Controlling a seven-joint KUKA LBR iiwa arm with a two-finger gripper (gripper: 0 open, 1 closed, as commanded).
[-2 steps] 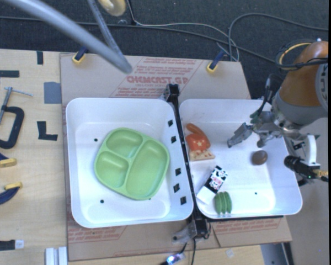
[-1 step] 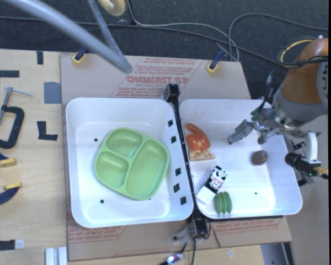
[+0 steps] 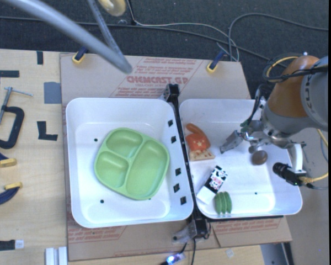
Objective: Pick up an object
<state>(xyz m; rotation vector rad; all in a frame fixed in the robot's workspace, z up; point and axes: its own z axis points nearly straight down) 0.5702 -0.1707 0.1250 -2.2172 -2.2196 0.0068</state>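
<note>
Bench with two shallow white bins side by side on a cardboard sheet. Left bin (image 3: 80,164) holds a green divided plate (image 3: 132,163), lying flat near its middle. Right bin (image 3: 281,200) holds several small things: an orange-red toy food piece on a tan slab (image 3: 197,143) at the left side by the divider, a small black-and-white carton (image 3: 214,181) nearer the front, and a green pod-shaped toy (image 3: 223,202) just beside the carton, at the near edge.

Arm (image 3: 298,95) reaches in from the right, orange band above the wrist. Gripper (image 3: 248,142) hangs over the right bin's middle, well apart from the toy food, carton and pod. Whether the jaws stand apart or together cannot be told at this angle. A small dark round piece (image 3: 259,158) shows just below the gripper; cannot tell if it is part of the tool or a loose thing.

Clamps (image 3: 8,127) lie on the bench at far left.
</note>
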